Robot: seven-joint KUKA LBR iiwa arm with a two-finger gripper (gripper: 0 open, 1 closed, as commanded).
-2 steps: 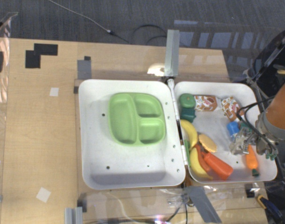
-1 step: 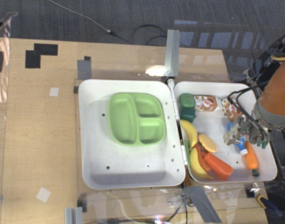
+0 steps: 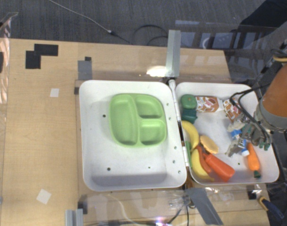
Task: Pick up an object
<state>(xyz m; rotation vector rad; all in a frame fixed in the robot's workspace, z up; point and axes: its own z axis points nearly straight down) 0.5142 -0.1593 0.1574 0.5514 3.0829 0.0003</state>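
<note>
Camera view, left to right. Left bin: one green divided tray. Right bin: one green block, one snack packet, two bananas, one red pepper, one carrot. Gripper low over cluttered right side, near carrot; claw state cannot tell.

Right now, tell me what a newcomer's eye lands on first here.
The bright green divided tray in the middle of the left bin. Then the cluttered right bin, with bananas and red and orange toy food along its left side, the gripper low over its right part.
</note>
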